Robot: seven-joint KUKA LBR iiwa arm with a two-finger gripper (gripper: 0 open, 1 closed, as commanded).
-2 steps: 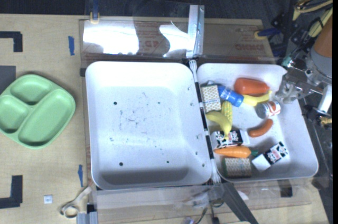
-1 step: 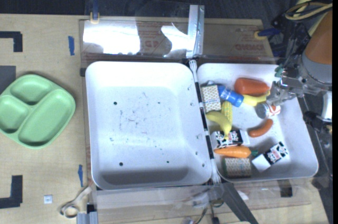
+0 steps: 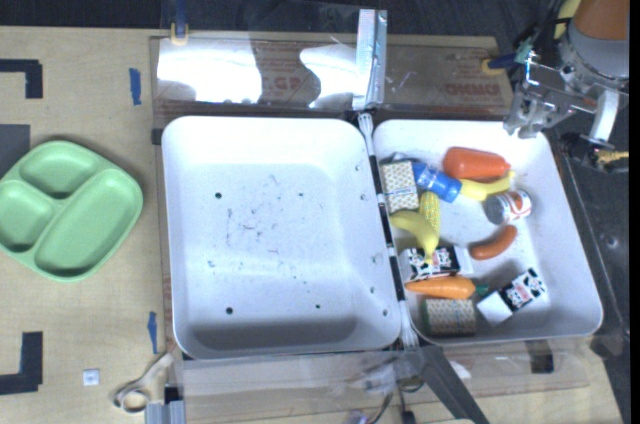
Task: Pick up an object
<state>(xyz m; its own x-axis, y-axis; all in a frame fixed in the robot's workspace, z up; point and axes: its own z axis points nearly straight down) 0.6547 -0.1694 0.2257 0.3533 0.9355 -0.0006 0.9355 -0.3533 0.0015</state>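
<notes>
A green divided plate (image 3: 68,209) sits far left on the bench. The left bin (image 3: 270,137) lies bare; the right bin (image 3: 570,252) holds a banana (image 3: 420,227), a carrot (image 3: 440,288), a red pepper (image 3: 476,161) and a sausage (image 3: 494,242). The gripper (image 3: 528,117) hangs over that bin's far right corner; whether it is open I cannot tell. Best target, in my judgement: the sausage, lying apart from its neighbours, approached straight down.

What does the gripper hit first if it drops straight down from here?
Likely the far right corner rim of the right bin, or bare floor just inside it. The gripper hangs over that corner; the orange sausage-shaped toy lies left of the line. Height is hard to judge from this slanted view.
</notes>
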